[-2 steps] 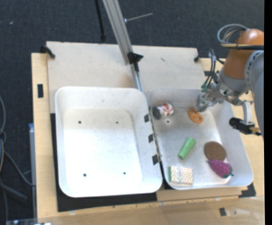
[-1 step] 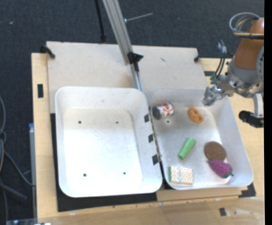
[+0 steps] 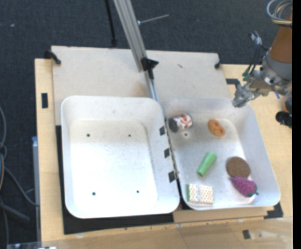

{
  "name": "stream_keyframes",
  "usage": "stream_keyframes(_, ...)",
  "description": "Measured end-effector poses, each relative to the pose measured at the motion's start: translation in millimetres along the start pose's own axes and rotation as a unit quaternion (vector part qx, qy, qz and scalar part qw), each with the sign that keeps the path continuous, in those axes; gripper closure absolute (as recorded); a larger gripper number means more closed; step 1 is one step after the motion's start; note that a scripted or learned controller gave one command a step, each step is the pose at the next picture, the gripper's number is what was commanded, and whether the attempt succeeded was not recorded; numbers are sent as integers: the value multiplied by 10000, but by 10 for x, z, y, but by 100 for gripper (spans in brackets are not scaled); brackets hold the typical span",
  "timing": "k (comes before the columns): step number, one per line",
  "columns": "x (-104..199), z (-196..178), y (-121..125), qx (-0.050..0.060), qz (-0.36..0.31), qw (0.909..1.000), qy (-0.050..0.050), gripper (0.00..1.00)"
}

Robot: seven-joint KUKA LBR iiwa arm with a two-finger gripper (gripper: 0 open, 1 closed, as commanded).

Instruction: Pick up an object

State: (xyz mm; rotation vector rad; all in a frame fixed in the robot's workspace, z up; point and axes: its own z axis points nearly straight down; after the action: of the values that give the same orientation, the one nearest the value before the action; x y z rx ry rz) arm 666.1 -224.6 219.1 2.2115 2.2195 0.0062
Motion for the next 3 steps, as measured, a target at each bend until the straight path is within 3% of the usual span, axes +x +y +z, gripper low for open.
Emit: stream_keyframes(3,1441,-222,-370,43,-10,10000,21,100)
